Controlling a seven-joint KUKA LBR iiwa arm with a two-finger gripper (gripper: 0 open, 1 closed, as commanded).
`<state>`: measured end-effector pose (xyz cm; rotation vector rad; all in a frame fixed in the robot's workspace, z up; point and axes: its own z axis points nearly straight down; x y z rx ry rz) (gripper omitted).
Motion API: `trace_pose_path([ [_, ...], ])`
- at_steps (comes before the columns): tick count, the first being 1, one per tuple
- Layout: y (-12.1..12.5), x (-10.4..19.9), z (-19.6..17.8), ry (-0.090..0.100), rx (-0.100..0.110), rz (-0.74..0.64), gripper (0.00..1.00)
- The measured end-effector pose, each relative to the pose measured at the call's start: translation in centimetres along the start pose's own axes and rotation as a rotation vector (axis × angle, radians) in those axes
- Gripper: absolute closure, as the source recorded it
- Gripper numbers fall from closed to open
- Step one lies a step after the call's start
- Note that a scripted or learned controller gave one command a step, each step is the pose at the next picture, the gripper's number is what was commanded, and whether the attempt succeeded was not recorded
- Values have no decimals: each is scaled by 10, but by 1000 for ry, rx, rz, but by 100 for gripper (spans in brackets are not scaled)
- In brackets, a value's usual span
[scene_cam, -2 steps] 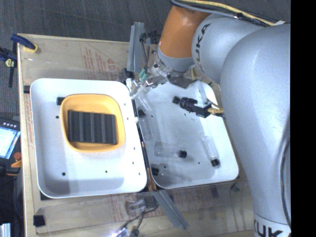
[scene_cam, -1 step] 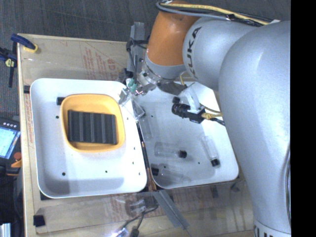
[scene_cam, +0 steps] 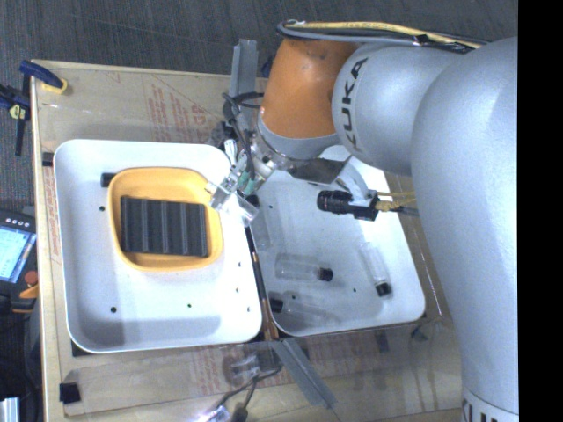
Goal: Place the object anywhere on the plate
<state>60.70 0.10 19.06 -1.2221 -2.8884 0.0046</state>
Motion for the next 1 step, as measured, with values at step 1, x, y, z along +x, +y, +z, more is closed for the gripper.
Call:
trace_pose_path([
  [1, 0, 0, 0, 0, 0, 0, 0],
])
